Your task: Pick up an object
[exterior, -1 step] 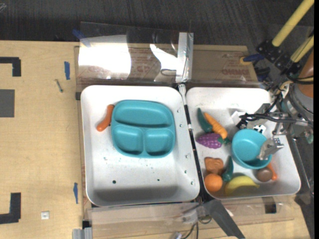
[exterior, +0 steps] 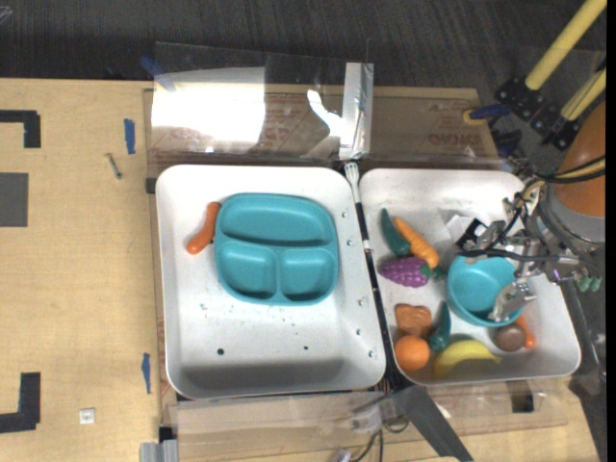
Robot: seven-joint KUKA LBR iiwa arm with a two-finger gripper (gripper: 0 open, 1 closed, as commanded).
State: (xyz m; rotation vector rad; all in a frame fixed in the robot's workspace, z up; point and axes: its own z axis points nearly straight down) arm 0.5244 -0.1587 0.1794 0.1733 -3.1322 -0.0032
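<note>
Teal bowl [exterior: 478, 288] sits near right bin's [exterior: 563, 354] right edge with end effector [exterior: 512, 301] low at its rim; grip state unclear; reach step, next needs a firm close and lift.

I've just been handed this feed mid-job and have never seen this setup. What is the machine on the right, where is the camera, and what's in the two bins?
One camera looks down at a slant from above the bench. The grey arm with the orange band reaches in from the right; its gripper is over the teal bowl in the right bin. That bin also holds a toy carrot, purple grapes, an orange and a banana. The left bin holds a teal divided plate and an orange sausage-shaped toy. I cannot tell whether anything is held.
</note>
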